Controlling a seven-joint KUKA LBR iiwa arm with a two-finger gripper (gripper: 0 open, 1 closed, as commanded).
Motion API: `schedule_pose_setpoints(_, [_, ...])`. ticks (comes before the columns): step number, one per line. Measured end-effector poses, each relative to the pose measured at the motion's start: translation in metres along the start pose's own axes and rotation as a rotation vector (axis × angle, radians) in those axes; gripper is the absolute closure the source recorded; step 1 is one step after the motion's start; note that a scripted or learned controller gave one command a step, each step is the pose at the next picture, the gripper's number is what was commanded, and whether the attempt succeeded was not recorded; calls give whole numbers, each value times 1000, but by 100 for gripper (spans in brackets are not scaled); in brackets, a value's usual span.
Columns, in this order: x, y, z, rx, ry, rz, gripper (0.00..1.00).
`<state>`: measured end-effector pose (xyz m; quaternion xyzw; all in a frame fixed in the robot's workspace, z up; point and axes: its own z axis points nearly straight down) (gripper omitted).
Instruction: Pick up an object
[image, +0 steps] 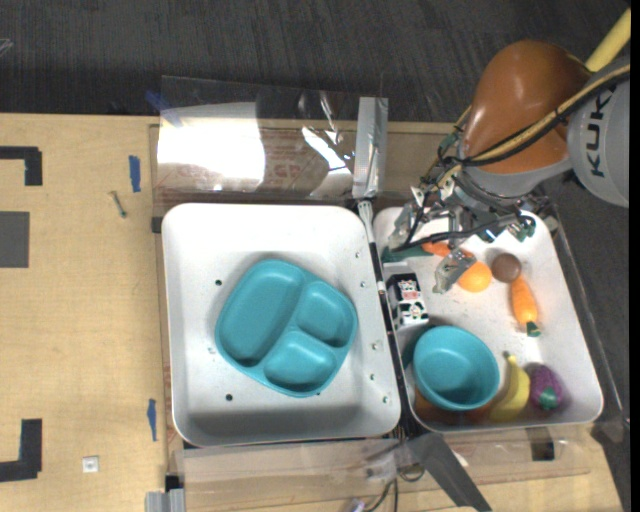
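At twelve o'clock of the right white plastic bin, the pincer, grip state unreadable, could strike the small orange ball and send it rolling.

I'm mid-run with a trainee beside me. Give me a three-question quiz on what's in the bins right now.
1. True or false: the divided teal plate lies in the right bin.
2. Which item sits nearest the round teal bowl? A) banana B) carrot C) brown ball
3. Fill in: the end effector hovers over the ___ bin.

Key: 1. False, it lies in the left bin. 2. A. 3. Right.
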<state>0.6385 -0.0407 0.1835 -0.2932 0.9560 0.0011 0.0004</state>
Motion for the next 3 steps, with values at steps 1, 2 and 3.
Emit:
schedule_pose_setpoints(1, [31, -44, 79, 0, 1, 126, 0])
schedule_pose_setpoints(2, [104, -48, 94, 9, -7, 12, 0])
schedule_pose_setpoints(3, [157, 8, 88, 40, -32, -6, 0])
